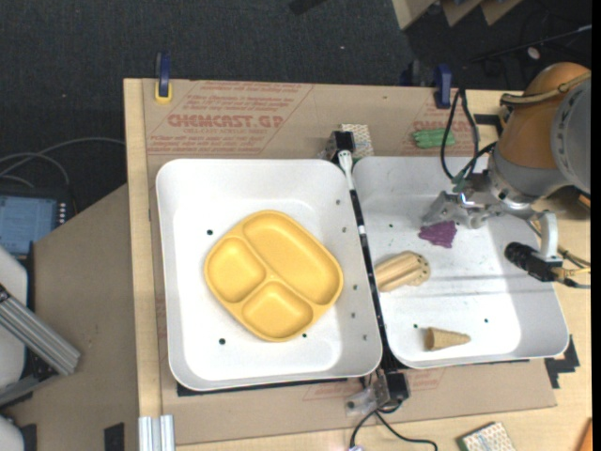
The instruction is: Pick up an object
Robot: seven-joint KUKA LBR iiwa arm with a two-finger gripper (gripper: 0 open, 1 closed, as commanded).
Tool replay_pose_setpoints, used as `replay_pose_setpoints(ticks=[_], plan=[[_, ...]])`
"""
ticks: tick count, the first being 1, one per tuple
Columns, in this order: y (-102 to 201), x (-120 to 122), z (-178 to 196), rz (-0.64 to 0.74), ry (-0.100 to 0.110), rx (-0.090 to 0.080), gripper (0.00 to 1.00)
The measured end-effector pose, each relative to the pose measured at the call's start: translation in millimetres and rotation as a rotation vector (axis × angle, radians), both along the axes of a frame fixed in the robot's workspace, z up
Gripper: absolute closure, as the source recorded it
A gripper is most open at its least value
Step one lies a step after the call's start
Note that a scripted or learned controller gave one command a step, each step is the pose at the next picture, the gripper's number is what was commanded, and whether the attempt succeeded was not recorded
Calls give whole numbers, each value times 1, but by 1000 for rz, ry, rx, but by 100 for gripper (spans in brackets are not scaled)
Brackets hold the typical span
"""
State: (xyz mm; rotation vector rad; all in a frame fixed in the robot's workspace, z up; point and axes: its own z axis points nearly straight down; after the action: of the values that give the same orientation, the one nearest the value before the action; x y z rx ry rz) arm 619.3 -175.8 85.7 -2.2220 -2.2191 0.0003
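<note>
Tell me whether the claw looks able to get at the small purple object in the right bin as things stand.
Probably yes. The claw hangs right beside the small purple object in the shallow white right bin, nothing lies on it, and the tan ridged block and the small tan cone sit apart from it.

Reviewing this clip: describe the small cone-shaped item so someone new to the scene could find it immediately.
Start at the right bin, the one the arm reaches into. Along its near edge lies a small tan cone, tip pointing right. The tan ridged block above it is bigger and blunt-ended, and the purple object by the gripper differs in colour.
</note>
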Motion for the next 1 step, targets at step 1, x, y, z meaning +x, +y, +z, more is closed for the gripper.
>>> replay_pose_setpoints(ticks=[1], plan=[[51,-46,0,4,1,2,0]])
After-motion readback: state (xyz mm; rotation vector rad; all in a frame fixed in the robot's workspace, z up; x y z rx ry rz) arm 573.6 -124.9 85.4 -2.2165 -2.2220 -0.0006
